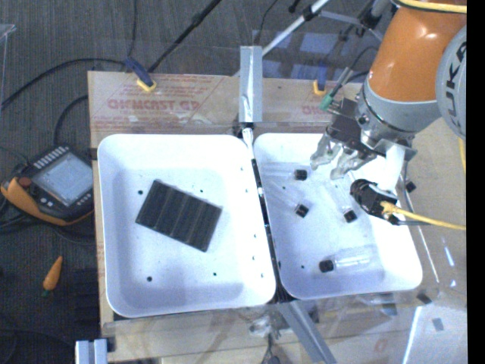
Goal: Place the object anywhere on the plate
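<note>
Nothing placed yet. My jaws (338,161) hang released, gripping nothing, over the right bin (394,275). The clear object (353,259) lies below them; dark plate (179,214) far left, bare.
</note>
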`<state>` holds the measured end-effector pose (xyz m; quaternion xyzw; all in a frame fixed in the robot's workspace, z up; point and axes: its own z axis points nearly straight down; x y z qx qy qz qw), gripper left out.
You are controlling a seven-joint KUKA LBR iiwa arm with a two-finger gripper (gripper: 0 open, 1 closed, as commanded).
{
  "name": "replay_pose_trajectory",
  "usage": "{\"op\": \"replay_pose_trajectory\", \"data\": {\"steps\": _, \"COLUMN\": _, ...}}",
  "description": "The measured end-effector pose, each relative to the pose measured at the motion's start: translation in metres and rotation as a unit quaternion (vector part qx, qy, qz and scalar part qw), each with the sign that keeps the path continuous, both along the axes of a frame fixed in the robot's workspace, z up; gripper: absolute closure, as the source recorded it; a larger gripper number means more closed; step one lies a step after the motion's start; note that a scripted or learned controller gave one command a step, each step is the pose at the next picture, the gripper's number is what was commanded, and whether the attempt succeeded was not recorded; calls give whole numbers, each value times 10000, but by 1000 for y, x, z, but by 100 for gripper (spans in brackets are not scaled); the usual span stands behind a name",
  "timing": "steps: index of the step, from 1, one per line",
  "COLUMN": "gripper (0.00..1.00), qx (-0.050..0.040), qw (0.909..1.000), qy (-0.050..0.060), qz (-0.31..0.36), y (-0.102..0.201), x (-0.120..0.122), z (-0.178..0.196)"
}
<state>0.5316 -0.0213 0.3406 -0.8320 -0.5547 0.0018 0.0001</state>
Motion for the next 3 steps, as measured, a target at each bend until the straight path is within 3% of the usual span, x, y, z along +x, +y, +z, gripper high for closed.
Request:
{"op": "replay_pose_trajectory", "data": {"steps": 1, "gripper": 100, "qx": -4, "qw": 9987, "qy": 7, "qz": -500, "y": 92, "x": 36, "z": -34}}
{"op": "replay_pose_trajectory", "data": {"steps": 2, "gripper": 100, "qx": -22, "qw": 9641, "qy": -3, "qz": -2654, "y": 145, "x": 47, "z": -39}}
{"op": "replay_pose_trajectory", "data": {"steps": 3, "gripper": 100, "qx": -7, "qw": 9227, "qy": 3, "qz": -3855, "y": 150, "x": 92, "z": -78}}
